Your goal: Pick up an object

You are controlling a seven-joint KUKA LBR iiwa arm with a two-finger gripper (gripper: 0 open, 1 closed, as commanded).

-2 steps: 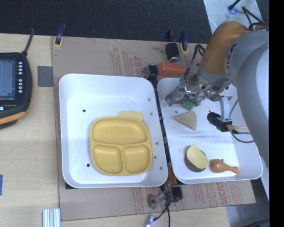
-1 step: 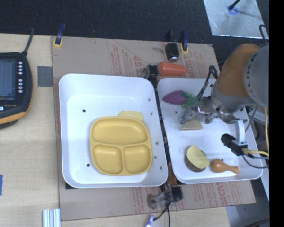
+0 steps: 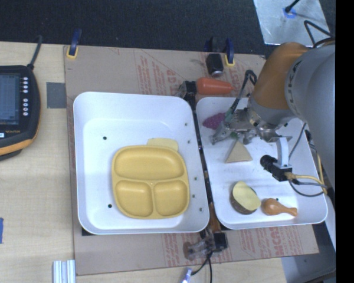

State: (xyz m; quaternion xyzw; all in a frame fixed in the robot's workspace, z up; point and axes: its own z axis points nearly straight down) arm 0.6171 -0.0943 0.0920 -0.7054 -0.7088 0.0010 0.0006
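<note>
My gripper [image 3: 239, 133] hangs low over the back of the right bin [image 3: 318, 217], open, with its fingers spread left and right. Just in front of it a tan wedge [image 3: 238, 152] lies on the bin floor, its tip pointing up toward the gap between the fingers; nothing is gripped. A purple bunch [image 3: 213, 121] lies just left of the gripper. Near the front of the bin sit a halved potato [image 3: 245, 197] and an orange-brown drumstick-shaped piece [image 3: 277, 207].
The left bin [image 3: 88, 158] holds a yellow divided plate [image 3: 150, 180] with a pale yellow piece [image 3: 163, 143] behind it. An orange carrot-like item [image 3: 212, 86] lies outside, behind the bins. A black cable part [image 3: 276, 168] hangs over the right bin. A teach pendant [image 3: 9, 111] sits far left.
</note>
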